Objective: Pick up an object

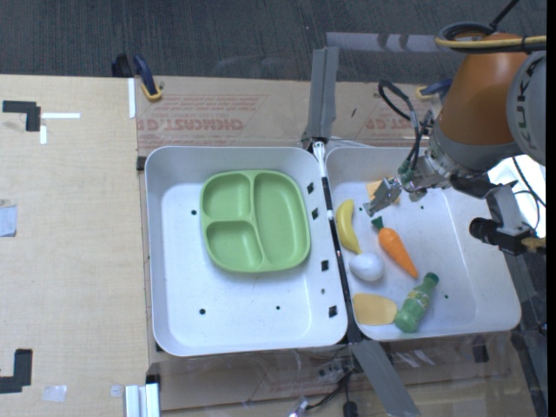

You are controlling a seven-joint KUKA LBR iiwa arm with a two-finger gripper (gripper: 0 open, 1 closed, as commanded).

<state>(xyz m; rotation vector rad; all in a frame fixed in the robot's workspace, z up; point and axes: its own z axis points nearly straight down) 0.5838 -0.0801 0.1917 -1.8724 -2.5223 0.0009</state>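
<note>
Gripper [383, 198] over right bin [469, 307], back-left area, fingers' state: cannot tell. Nothing visibly held. Carrot [398, 250], banana [348, 226], egg [367, 268], bottle [416, 303] all lying in bin. Pick not yet done.

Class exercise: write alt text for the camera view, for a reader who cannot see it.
A grey and orange robot arm reaches from the right, its gripper above the right white bin, which holds a banana, carrot, white egg, green bottle and a yellow piece. The left bin holds a green divided plate.
</note>
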